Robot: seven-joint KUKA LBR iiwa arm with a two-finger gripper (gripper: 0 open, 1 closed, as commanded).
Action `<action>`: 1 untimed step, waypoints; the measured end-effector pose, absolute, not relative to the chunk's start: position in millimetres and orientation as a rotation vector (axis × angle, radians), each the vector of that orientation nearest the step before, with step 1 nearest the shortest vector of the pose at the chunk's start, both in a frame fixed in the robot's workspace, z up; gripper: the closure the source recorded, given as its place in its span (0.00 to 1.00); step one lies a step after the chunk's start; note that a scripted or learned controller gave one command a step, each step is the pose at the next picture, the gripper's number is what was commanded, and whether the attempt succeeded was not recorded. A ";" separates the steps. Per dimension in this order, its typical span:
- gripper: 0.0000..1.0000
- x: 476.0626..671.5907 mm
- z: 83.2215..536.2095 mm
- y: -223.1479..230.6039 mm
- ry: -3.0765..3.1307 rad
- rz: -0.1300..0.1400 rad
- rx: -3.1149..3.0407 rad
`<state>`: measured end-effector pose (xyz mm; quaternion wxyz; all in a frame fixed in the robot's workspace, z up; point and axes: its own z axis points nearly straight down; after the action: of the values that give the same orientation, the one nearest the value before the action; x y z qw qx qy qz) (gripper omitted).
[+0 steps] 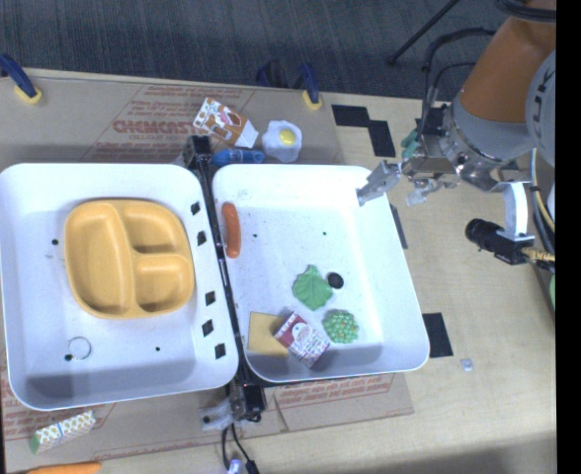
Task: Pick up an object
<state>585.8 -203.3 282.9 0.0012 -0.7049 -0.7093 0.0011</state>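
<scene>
The right bin (389, 265) holds an orange sausage (230, 229) by its left wall. A green leaf (312, 287) and a small black disc (334, 281) lie near its middle. Along its front lie a green pea cluster (340, 326), a yellow block (262, 331) and a red-and-white packet (301, 337). My gripper (394, 186) hangs over the bin's back right corner. It is open with nothing between its fingers, and it stands well apart from all the objects.
A yellow divided tray (129, 257) lies in the left bin (24, 363). Behind the bins on the bench sit a snack packet (217, 118), a white-and-yellow item (283, 139) and a blue piece (236, 156). A small wrapper (63, 430) lies at the front left.
</scene>
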 end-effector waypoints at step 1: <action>0.00 555.8 164.0 -164.5 -2.486 0.003 -1.914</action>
<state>555.8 -164.5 164.0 0.0021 -0.6100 -0.7924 0.0009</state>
